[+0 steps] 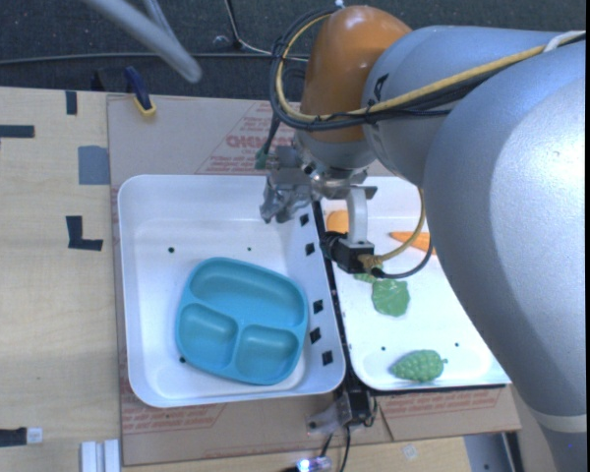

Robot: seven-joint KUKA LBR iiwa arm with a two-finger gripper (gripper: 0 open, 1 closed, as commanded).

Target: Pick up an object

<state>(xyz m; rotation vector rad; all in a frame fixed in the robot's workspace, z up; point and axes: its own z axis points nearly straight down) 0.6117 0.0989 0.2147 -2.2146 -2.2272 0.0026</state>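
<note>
i judge the blue tray (242, 320), lying flat in the left bin (143, 264) below and left of the gripper (320, 214), light, stiff and slick; its rim is the place to pinch. i can't tell how the jaws stand. i count one tray, two green lumps (390, 298) (417, 365), one orange piece (410, 238), two bins.
</note>
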